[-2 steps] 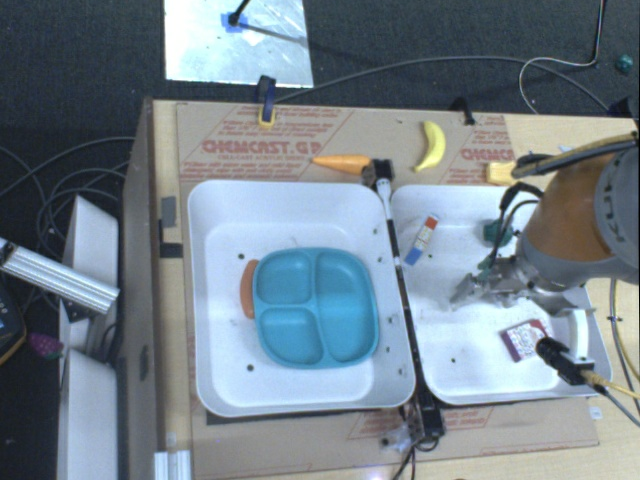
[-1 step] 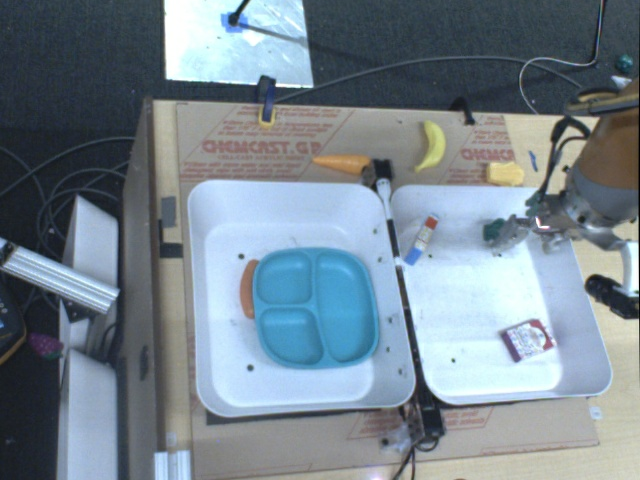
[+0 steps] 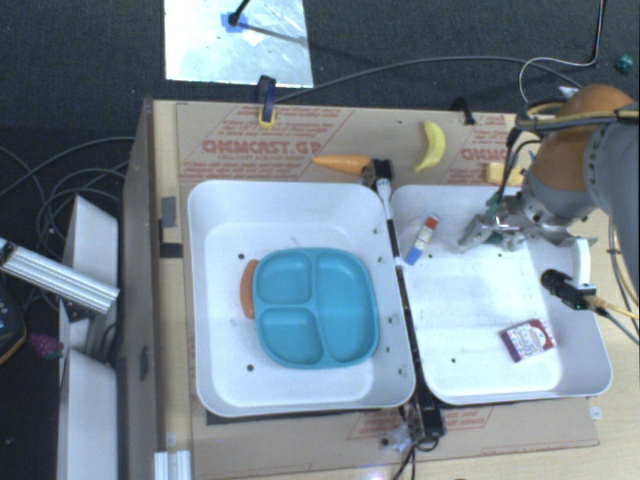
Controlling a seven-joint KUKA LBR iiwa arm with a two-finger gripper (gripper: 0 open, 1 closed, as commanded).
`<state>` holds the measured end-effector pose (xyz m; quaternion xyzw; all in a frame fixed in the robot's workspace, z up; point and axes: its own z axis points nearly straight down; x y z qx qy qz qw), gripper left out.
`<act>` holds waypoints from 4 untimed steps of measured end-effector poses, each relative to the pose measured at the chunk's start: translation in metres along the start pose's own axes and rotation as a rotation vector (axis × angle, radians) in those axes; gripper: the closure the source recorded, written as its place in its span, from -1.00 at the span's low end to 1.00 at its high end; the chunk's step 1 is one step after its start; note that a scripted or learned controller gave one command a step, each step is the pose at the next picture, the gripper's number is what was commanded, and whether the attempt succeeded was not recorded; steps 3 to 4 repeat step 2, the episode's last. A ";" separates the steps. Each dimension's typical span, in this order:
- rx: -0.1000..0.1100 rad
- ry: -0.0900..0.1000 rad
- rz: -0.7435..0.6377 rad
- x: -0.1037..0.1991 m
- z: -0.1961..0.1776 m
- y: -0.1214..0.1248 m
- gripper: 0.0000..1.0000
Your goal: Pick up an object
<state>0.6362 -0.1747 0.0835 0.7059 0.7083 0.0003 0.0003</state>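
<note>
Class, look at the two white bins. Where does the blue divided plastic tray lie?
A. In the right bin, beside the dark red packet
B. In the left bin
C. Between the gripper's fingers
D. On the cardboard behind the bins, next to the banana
B: the blue divided plastic tray lies flat in the left white bin, far from the gripper over the right white bin.

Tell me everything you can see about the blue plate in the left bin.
The blue plate is a light blue tray, roughly square with rounded corners, split by raised ridges into three compartments: one wide one across the top and two smaller ones below. It looks like smooth plastic. It lies flat, right way up, on the floor of the left bin, about in the middle. All three compartments look bare. An orange-brown sausage-like piece lies against its left edge, partly tucked under the rim.
</note>
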 end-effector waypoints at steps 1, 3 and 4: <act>-0.003 -0.001 -0.002 -0.002 -0.002 0.033 -1.00; -0.006 -0.003 -0.004 -0.003 -0.013 0.034 1.00; -0.006 -0.003 -0.004 -0.003 -0.013 0.034 1.00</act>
